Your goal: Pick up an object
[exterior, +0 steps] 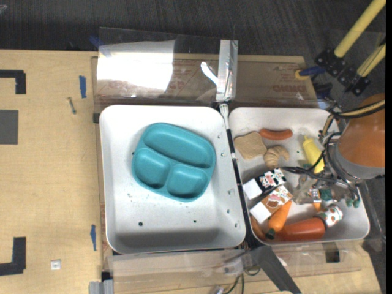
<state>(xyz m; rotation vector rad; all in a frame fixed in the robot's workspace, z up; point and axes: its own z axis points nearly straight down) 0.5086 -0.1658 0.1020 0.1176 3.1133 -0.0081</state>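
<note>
The right bin [361,228] holds several toy foods. A red sausage [275,133], a tan bread slice [249,144] and a ridged beige pastry [275,157] lie toward its back. A yellow piece [312,152] lies by the arm. In front are small printed boxes [271,179] [279,196], an orange carrot [280,216], a long red piece [303,228] and a small red-and-white piece [331,215]. My gripper [315,192] hangs low over the right half of this bin, just right of the printed boxes and above the red piece. Wires and the wrist hide its tips.
The left bin [122,225] bears a teal divided plate [174,160]. A clear plastic wall [225,72] stands behind the bins. Yellow bars [361,20] slant in at the top right. The orange band of the arm [365,143] overhangs the right bin's right rim.
</note>
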